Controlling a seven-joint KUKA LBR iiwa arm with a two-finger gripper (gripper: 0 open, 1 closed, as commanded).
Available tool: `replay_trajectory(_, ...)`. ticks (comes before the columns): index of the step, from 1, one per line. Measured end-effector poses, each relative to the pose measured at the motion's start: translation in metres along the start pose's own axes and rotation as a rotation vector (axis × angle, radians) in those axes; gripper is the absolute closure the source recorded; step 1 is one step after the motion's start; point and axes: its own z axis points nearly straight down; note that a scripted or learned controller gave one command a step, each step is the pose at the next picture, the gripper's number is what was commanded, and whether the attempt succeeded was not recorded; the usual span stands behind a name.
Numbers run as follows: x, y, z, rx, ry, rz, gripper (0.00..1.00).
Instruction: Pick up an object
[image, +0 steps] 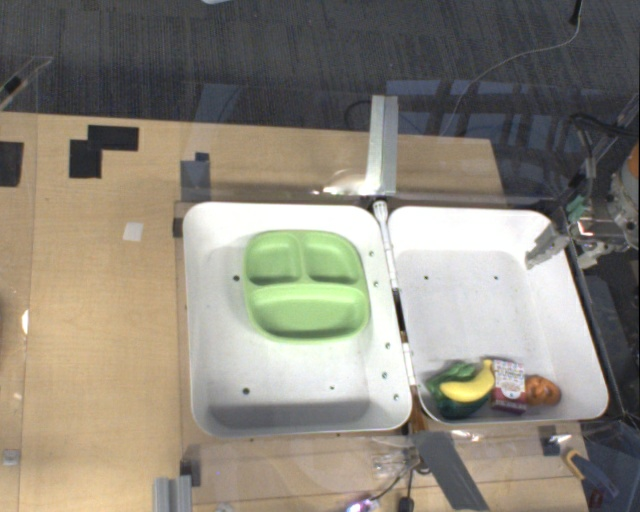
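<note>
Banana (468, 384) lies in the near corner of the right bin (480, 285), touching a green item (452, 372) and a small packet (509, 381). Claw (548, 245) hovers over the far right rim, carrying nothing; opening cannot tell. Risks: crowded pile deflects fingers; bin wall blocks descent; banana rolls.

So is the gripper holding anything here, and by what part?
Nothing is held. The gripper is over the right bin's far right edge with nothing between its fingers; the banana and other items lie in the near corner.
</note>
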Motion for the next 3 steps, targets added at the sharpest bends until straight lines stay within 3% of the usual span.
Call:
replay_trajectory(1, 0.003, 0.036, 0.089, 0.001, 0.000, 0.322, 0.00)
replay_trajectory(2, 0.026, -0.004, 0.150, -0.009, 0.000, 0.317, 0.00)
replay_trajectory(3, 0.027, -0.001, 0.137, -0.016, 0.002, 0.316, 1.00)
